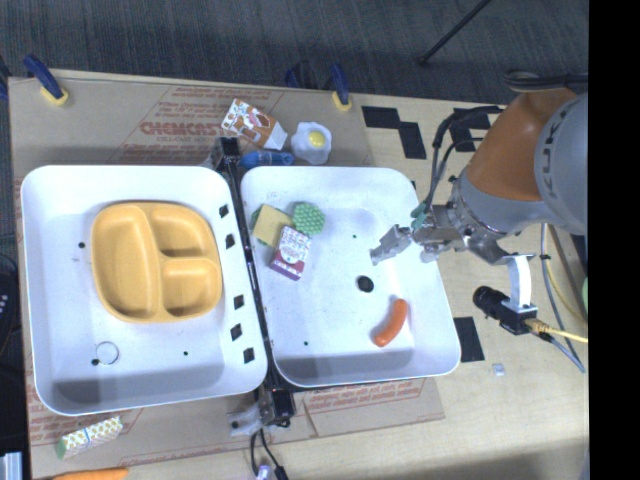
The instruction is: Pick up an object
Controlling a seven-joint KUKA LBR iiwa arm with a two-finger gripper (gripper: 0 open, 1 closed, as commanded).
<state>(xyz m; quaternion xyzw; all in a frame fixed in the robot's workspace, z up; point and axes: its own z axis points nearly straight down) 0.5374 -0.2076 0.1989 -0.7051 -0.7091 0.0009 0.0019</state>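
While the two-finger gripper (pixel 385 247) hovers, grip state unclear, the small orange sausage-shaped toy (pixel 390 322) lies just below, tilted diagonally.

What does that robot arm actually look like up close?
The arm is a rounded grey body with a broad orange band above the wrist. Dark cables loop beside it. Its gripper is a small grey metal piece with slim fingers.
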